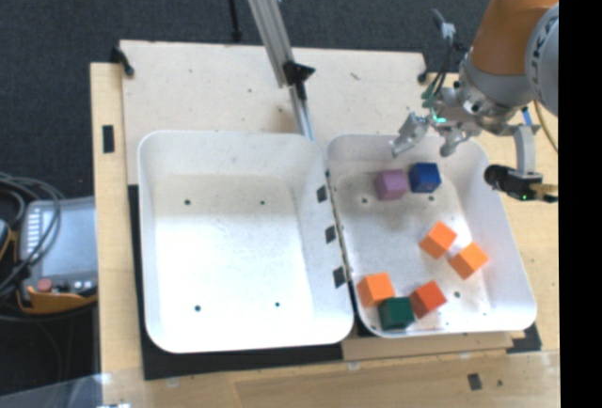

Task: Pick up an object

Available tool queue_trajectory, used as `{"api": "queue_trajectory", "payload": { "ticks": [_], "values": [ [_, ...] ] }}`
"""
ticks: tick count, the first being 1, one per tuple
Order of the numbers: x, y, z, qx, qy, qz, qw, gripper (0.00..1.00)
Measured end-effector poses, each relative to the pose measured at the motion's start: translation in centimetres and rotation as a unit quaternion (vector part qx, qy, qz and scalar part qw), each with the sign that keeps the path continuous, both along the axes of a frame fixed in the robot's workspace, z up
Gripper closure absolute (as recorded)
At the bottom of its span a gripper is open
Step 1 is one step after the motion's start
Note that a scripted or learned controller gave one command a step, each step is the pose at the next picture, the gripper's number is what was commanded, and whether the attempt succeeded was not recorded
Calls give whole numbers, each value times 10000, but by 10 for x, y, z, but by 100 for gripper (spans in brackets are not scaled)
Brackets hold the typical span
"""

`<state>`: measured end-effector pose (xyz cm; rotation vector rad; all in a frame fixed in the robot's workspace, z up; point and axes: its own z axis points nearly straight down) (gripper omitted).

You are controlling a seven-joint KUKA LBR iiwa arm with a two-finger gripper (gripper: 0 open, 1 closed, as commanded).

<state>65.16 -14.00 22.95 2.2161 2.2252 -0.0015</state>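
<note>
Blocks lie scattered in the right bin (499, 237) as the arm's gripper (428, 135) hangs over that bin's upper edge, in the upper right of the frame. Its two fingers stand spread apart with nothing between them, so no pick has been made and the task looks barely begun.

Just below the gripper sit a purple block (391, 183) and a blue block (425, 177), side by side and close enough that they may be touching. They are the nearest candidates, the blue one almost directly under the fingertips. Lower in the same bin, toward the frame's lower right, two orange blocks (438, 240) lie near each other at the middle, the second orange block (468, 258) a little lower and to the right. Along the bottom edge a third orange block (376, 288), a green block (396, 312) and a red-orange block (428, 298) crowd together.

The left bin (169, 171) fills the middle left of the frame. A slanted metal post (268, 16) rises from the bench at the top centre.

What is left, by the look of it, is everything that counts: dropping to a block, closing on it and lifting it clear. The tight pairing of purple and blue could make a clean grasp awkward, since a finger may land on the neighbour.
</note>
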Motion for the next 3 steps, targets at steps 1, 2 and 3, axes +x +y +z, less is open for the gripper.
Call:
{"api": "queue_trajectory", "payload": {
  "ticks": [1,2,3],
  "values": [
    [-6,-2,-61,-4,24,-24,10000,0],
    [-4,-3,-104,-4,18,-34,10000,0],
    [-4,-5,-133,-8,8,-38,10000,0]
  ]
}}
